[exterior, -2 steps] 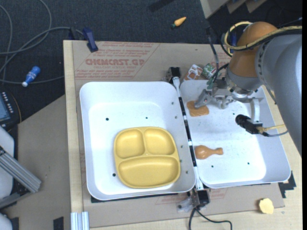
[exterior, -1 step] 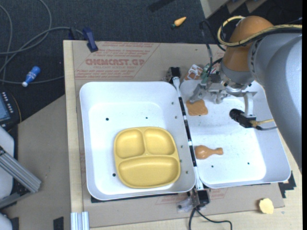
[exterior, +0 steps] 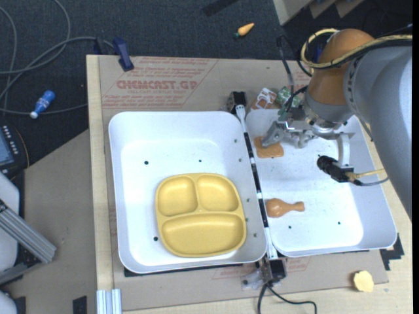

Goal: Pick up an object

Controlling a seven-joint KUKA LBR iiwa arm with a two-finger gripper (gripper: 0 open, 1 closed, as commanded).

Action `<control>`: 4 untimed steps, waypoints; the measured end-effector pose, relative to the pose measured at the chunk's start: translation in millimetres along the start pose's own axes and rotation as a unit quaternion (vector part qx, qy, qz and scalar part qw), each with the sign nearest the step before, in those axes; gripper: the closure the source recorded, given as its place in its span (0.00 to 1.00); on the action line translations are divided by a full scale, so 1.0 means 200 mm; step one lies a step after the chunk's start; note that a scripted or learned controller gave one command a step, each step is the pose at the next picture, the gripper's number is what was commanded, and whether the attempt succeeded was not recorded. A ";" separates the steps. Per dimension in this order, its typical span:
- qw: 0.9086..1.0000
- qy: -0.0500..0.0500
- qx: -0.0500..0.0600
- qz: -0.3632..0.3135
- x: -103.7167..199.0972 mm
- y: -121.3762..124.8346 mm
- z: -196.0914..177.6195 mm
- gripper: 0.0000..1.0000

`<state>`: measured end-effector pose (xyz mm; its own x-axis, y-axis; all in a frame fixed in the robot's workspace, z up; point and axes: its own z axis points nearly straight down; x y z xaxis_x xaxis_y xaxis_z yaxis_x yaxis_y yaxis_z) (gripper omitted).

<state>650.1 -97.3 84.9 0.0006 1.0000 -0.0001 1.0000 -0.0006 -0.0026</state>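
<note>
Both white bins lie side by side. In the right bin, a flat tan piece rests at the far left corner, and a tan drumstick-shaped toy lies near the divider further forward. My gripper hangs over the far end of the right bin, open, with its left finger just above the flat tan piece and nothing between the fingers. A yellow divided plate sits in the left bin.
A small colourful wrapper-like item and a black part lie on the cardboard behind the right bin. A yellow lump sits on the bench at front right. A blue clip holds the cardboard's far edge.
</note>
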 end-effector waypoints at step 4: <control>1.000 0.000 -0.003 -0.001 0.03 0.09 0.00 0.00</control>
